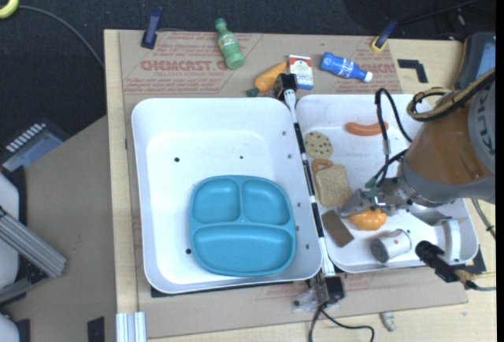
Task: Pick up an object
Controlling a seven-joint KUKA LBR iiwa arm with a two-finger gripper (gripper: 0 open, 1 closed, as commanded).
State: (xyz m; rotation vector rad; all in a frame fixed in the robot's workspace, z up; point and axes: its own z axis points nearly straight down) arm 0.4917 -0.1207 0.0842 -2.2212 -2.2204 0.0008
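Where jaws (368,205) descend, orange object (368,218) beneath.

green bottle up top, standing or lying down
Lying down. The green bottle shows its full length flat on the cardboard beyond the left bin, cap pointing away from the bins.

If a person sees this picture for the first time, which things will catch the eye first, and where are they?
The blue divided plate stands out most, lying in the left bin. Next comes the grey and orange arm reaching into the right bin, its pincer low over an orange object beside a slice of bread. Behind the bins, a green bottle and a blue bottle lie on the board.
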